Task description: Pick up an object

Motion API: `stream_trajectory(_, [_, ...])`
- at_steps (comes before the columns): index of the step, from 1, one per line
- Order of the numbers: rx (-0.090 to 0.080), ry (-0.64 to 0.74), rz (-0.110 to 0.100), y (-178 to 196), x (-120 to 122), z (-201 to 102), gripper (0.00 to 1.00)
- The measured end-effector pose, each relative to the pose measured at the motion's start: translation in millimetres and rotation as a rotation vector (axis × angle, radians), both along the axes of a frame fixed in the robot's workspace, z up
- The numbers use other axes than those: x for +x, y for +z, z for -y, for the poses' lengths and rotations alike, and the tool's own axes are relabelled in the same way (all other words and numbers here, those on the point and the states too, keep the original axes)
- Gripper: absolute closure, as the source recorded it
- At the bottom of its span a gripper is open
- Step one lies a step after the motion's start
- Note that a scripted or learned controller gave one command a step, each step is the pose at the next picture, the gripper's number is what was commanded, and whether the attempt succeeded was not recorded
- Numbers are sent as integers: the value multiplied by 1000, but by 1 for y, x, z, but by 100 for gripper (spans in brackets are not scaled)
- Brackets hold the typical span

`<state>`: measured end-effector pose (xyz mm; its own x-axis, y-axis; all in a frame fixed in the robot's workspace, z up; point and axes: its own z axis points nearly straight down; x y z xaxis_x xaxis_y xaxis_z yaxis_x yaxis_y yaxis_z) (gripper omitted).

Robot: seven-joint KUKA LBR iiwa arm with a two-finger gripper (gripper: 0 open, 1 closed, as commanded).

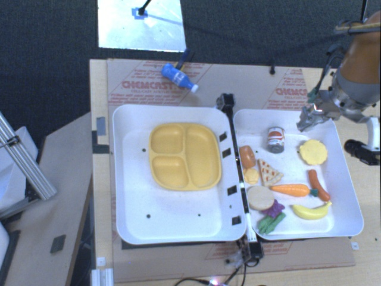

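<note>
The right bin point(345, 177) holds several toy foods: a small can point(275, 139), a round yellow piece point(313, 152), a hot dog point(247, 157), a pizza slice point(269, 174), a carrot point(290, 190), a red sausage point(318, 185), a banana point(309, 210), a round bun point(260, 197) and purple-and-green vegetables point(272, 215). My gripper point(309, 118) hangs over the bin's far right part, just above the round yellow piece and to the right of the can. Nothing shows between its fingers.
The left bin point(128, 177) holds a yellow divided plate point(183, 155). A blue bottle point(178, 76) lies on the cardboard behind the bins. A black clip point(226, 101) sits where the bins meet. A metal frame point(24, 159) stands at the far left.
</note>
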<state>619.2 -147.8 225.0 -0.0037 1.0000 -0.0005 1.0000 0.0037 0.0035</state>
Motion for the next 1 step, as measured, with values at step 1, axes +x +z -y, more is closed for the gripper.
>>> stream_trajectory(1, [2,5,-2,0,-9,-60,100])
